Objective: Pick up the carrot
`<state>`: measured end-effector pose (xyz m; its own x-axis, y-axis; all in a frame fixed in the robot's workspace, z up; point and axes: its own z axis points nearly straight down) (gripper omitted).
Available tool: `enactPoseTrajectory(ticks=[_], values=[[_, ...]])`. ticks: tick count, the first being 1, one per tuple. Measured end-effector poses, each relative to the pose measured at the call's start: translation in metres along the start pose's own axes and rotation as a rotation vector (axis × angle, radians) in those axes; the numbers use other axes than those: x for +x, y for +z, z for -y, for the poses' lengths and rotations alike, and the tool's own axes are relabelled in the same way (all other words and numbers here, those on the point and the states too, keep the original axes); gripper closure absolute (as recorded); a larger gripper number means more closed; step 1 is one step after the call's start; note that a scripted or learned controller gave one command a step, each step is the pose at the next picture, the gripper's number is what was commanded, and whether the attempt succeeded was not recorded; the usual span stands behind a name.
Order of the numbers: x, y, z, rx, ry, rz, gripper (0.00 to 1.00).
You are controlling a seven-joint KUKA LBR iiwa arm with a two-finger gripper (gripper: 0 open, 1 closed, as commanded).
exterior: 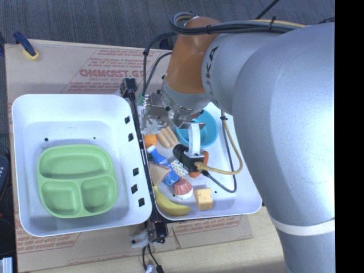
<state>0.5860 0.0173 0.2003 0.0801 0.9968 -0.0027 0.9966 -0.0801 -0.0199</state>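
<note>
An orange piece that looks like the carrot lies at the left edge of the right bin, against the dividing wall. My gripper hangs just above it, under the orange-banded wrist, and partly covers the objects there. A tan bun-like piece lies right beside the carrot.
The right bin also holds a blue bowl, a banana, a cheese cube, a small cupcake, blue pieces and a red-orange item. In the left bin lies a green divided tray.
</note>
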Motion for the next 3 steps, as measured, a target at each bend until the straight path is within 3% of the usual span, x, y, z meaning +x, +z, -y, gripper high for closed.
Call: enactPoseTrajectory(ticks=[1,2,3], values=[[-0.011,0.011,0.067,-0.008,-0.324,0.001,1.0],[-0.011,0.011,0.067,-0.009,-0.323,0.001,0.0],[-0.068,0.01,0.03,-0.013,-0.177,0.002,0.0]])
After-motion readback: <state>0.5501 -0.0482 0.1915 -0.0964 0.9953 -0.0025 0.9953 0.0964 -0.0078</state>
